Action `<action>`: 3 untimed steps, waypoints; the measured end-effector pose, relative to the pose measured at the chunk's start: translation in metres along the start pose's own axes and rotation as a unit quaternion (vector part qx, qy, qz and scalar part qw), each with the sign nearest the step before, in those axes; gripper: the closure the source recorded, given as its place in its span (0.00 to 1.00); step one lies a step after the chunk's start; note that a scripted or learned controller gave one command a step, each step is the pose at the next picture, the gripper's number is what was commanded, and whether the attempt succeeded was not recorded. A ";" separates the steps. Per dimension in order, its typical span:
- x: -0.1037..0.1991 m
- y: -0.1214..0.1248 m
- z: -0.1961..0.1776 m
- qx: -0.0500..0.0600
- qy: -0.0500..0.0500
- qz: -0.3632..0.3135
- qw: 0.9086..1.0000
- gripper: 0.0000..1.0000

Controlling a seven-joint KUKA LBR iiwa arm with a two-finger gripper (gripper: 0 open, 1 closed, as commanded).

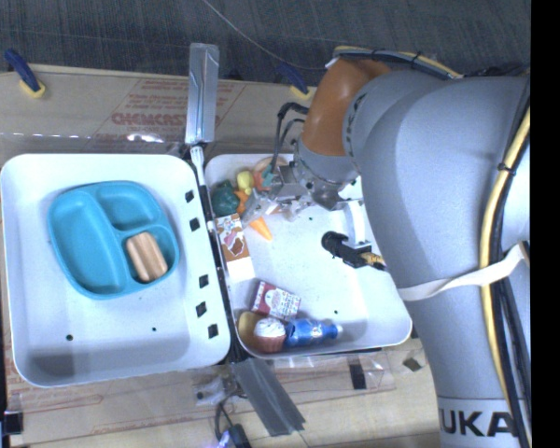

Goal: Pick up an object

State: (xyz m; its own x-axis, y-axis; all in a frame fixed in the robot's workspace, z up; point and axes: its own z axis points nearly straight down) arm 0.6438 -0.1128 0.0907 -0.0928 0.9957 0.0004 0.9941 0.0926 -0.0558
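The gripper point(282, 192) hangs low over the upper left corner of the right bin point(378, 320), above a small orange carrot point(260, 227) whose long axis runs diagonally, tip toward lower right. Whether it grips anything, I cannot tell.

We see the grey arm point(429, 185) covering the right bin's point(336, 297) upper right corner. Beneath its wrist, near the frame's centre, the end effector point(282, 192) blurs into small toys point(243, 189) we cannot identify. The worktop point(93, 101) runs off the left edge.
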 end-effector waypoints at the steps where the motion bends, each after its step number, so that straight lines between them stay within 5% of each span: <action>1: -0.012 -0.004 -0.028 -0.022 0.000 0.000 1.000 0.00; 2: 0.001 0.003 -0.019 -0.010 -0.002 -0.030 1.000 0.00; 3: 0.002 0.003 -0.018 -0.010 -0.001 -0.030 0.999 0.00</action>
State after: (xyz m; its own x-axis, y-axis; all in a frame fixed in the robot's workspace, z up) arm 0.6477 -0.1104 0.1088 -0.1530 0.9882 0.0005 0.9876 0.1529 -0.0365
